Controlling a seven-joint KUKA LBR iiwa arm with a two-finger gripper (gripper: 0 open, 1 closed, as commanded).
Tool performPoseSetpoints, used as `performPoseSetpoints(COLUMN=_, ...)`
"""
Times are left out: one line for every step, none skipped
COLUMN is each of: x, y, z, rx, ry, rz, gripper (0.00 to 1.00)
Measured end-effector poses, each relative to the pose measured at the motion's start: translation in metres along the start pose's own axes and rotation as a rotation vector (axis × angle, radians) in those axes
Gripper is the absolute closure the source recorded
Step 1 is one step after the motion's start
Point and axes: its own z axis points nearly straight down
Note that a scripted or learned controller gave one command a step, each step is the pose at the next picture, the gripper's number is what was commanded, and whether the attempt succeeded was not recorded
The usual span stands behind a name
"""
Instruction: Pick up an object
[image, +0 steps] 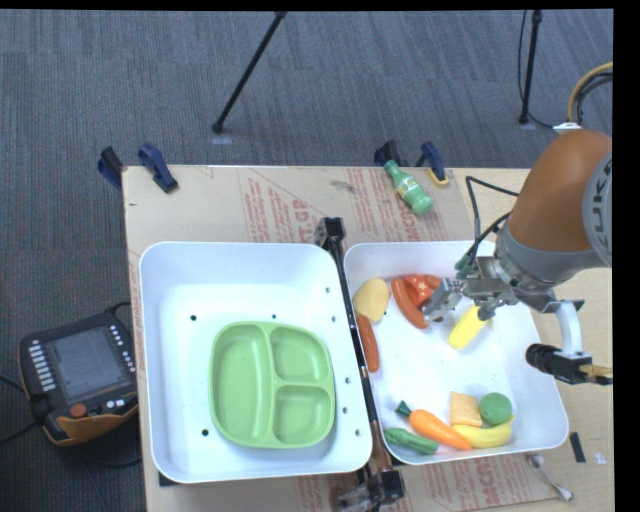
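Pincer (452, 300) first: you see it low over the right bin (545, 425), in the upper middle of that bin, hanging from the grey arm (560, 215) with its orange band that reaches in from the right. Whether it is spread or pressed together, you cannot tell at this slant; nothing shows plainly pinched in it. Just beside it on the right lies a yellow piece (465, 327), tilted, touching or nearly touching the tool. On its left a red pepper (412, 296) lies against it, and beyond that a pale yellow potato (371, 298) sits at the bin's left wall. Below the potato a sausage (368, 344) lies along that same wall.

Look to the near edge of the same bin and you find a carrot (438, 428), a green pod (410, 438), a banana (487, 434), a tan cracker (464, 408) and a green ball (495, 407), all bunched together.

Farther out, the left bin (180, 290) holds a green divided plate (272, 384). A green bottle (410, 188) lies on the bench (230, 205) behind the bins, and a pendant (78, 372) rests off the bench's left side.
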Motion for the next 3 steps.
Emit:
performPoseSetpoints(x=-0.074, y=0.012, z=0.108, rx=0.0, ry=0.0, rz=0.041, gripper=0.0)
performPoseSetpoints(x=-0.073, y=0.012, z=0.099, rx=0.002, ry=0.002, rz=0.044, gripper=1.0)
performPoseSetpoints(x=-0.005, y=0.033, z=-0.014, rx=-0.004, ry=-0.001, rz=0.012, gripper=1.0)
